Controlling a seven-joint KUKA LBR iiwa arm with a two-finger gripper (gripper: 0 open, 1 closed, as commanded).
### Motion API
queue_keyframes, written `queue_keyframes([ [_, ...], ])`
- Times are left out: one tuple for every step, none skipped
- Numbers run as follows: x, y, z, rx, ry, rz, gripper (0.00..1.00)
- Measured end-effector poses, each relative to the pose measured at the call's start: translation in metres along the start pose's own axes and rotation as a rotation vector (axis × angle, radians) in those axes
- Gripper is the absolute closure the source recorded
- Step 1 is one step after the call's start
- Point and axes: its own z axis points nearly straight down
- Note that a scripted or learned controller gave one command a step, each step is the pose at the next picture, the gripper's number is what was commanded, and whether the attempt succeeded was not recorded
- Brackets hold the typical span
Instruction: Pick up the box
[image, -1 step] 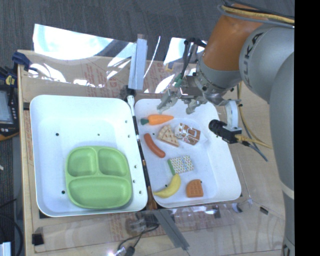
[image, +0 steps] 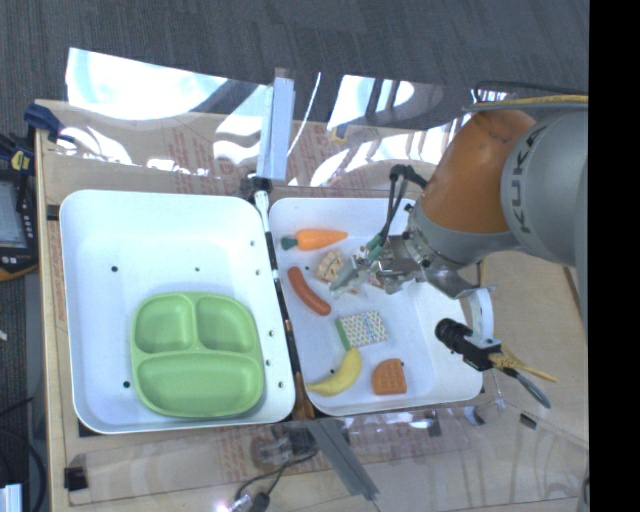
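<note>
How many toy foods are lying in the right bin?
5: carrot at the top, sausage below it, bread by the gripper, banana and toast at the bottom. The arm may hide more.

The shallow white left bin (image: 90, 300) holds a green three-compartment plastic plate (image: 196, 354) toward its front. In the shallow white right bin (image: 440, 385), an orange toy carrot (image: 320, 239) lies at the back, a red toy sausage (image: 308, 290) before it, a small patterned box (image: 361, 328) mid-bin, and a yellow toy banana (image: 338, 373) with an orange toy bread slice (image: 389, 377) to its right at the front.
</note>
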Motion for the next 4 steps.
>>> queue_keyframes([
  [-0.048, 0.003, 0.125, -0.005, 0.0, -0.264, 0.0],
  [-0.048, 0.004, 0.115, -0.006, -0.002, -0.27, 1.0],
  [-0.048, 0.003, 0.115, -0.005, -0.002, -0.27, 0.0],
  [-0.077, -0.046, 0.126, -0.002, 0.002, -0.325, 0.0],
])
